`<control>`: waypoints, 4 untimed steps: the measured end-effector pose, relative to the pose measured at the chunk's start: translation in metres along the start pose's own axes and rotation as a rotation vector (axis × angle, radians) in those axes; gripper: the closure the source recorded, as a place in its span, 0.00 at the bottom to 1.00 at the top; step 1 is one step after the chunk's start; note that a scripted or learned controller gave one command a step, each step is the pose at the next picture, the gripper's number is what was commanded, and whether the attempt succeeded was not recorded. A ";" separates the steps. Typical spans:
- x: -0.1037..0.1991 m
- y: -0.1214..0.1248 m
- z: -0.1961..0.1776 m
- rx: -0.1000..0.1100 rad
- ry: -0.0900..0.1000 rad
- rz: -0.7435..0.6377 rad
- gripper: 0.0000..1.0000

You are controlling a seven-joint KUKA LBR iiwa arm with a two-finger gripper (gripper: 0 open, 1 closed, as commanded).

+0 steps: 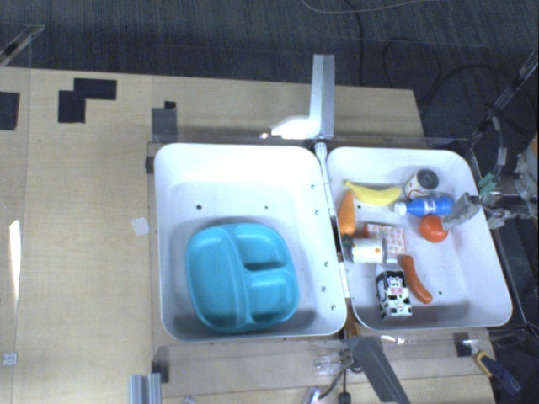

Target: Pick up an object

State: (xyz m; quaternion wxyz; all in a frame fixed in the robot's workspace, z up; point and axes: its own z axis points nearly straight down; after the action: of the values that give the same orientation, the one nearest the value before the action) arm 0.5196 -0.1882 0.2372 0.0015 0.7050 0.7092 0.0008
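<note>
The right bin (pixel 484 301) holds several small objects. A yellow banana (pixel 375 194) lies at the back, with an orange carrot (pixel 346 214) upright beside the left wall. A blue and white bottle (pixel 426 205) lies next to a red ball (pixel 434 229). Nearer the front are a brown sausage (pixel 416 279), a black and white carton (pixel 393 295), a white cylinder (pixel 367 252) and a red-patterned packet (pixel 390 238). My gripper (pixel 473 206) hangs over the bin's right rim, just right of the bottle and the red ball, with nothing visibly held.
The left bin (pixel 181 183) carries a blue divided plate (pixel 242 276). A grey and white round object (pixel 424 180) sits at the back of the right bin. A metal post (pixel 323 91) stands behind the divider. Cables run along the far right.
</note>
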 end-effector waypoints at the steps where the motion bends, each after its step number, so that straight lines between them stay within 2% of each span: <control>1: 0.051 0.051 0.133 -0.024 -0.005 -0.074 0.00; 2: 0.026 0.041 0.115 -0.002 0.000 0.095 0.00; 3: 0.001 0.096 0.149 -0.007 -0.002 -0.172 0.00; 4: 0.003 0.098 0.137 -0.013 -0.004 -0.178 1.00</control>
State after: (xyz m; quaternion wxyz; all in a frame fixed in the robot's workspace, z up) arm 0.6181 -0.1849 0.1004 0.0075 0.6392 0.7690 0.0038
